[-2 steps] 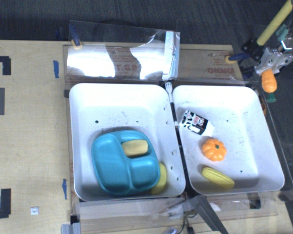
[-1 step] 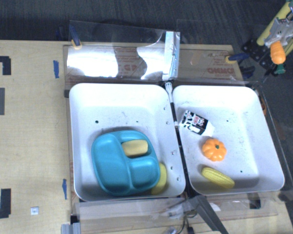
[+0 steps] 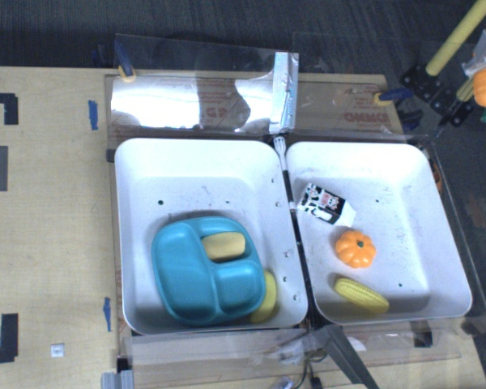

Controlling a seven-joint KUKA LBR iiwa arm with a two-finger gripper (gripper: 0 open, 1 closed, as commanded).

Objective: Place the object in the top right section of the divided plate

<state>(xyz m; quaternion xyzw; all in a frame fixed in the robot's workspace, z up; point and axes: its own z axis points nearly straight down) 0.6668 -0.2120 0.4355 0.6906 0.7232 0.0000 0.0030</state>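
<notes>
- A lab test rig: two white bins [image 3: 138,164] sit side by side on a plywood surface [image 3: 40,217].
- Clear shields [image 3: 194,96] behind, blue tape marks [image 3: 92,113].
- Toy food: a plastic pumpkin [image 3: 355,249], corn [image 3: 360,293].

Both bins [image 3: 146,168] are white. The divided plate [image 3: 202,272] is turquoise blue, with a pale yellow piece [image 3: 225,245] in one section. The small pumpkin [image 3: 355,249] is orange, the corn cob [image 3: 360,293] yellow. A black-and-white patterned item [image 3: 324,204], perhaps a cow-print carton, is blurry.
</notes>
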